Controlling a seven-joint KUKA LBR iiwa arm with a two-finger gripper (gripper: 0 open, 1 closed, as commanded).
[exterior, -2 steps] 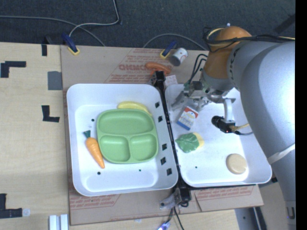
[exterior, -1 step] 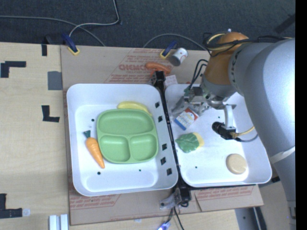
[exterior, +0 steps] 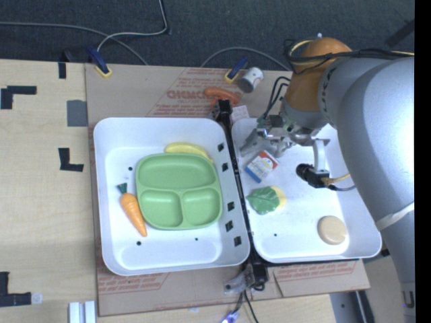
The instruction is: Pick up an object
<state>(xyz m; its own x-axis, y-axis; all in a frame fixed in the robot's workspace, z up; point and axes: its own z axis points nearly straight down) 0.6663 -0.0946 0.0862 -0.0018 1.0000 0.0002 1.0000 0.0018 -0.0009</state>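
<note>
At the left of the frame, the left bin [exterior: 108, 180] held a green divided plate [exterior: 178, 190] near its middle, with a carrot [exterior: 133, 212] lying just beside the plate's left edge and a yellow banana-like piece [exterior: 187, 150] showing at the plate's upper edge. Along the seam between the bins, near the top, an orange sausage-shaped toy [exterior: 221, 93] lay on the cardboard above the bin rims. In the right bin [exterior: 296, 247], a small red, white and blue carton [exterior: 260, 166] lay tilted near the upper left, a green leafy toy [exterior: 264, 200] sat just below it, and a round beige cookie-like disc [exterior: 332, 229] rested toward the lower right corner. The gripper [exterior: 268, 137] hung over the upper part of the right bin, just above the carton; whether it was parted or closed could not be told.
</note>
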